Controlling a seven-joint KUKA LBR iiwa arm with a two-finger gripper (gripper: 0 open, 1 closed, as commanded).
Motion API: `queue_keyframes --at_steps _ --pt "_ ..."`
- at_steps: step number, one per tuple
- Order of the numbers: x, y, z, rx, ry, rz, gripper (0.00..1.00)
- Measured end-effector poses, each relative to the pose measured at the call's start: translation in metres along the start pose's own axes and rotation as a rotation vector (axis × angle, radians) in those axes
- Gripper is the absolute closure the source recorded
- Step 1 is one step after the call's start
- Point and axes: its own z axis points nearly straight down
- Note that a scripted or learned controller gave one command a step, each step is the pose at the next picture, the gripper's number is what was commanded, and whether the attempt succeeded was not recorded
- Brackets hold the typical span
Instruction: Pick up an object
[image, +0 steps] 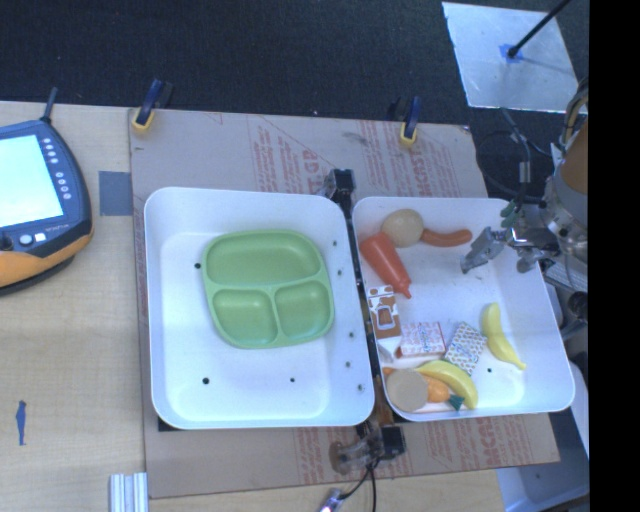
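Approach step. Pincer (505, 252) released, grasping nothing, over right bin (545, 300) upper part. Nearest: sausage (446, 237). Next: descend onto one item, clench cleanly.

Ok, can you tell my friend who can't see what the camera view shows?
A robot gripper hangs open over the right white bin, which holds toy food: two bananas, a carrot, a sausage and small boxes. The left bin holds a green divided plate.
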Motion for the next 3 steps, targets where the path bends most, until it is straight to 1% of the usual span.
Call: queue_keyframes --at_steps 1,2,3 --pt "-0.044 -0.034 0.077 0.001 -0.001 0.000 0.00" --pt "-0.052 -0.031 0.139 0.001 0.000 -0.002 0.00" --pt "-0.053 -0.030 0.128 0.002 -0.002 -0.006 1.00"
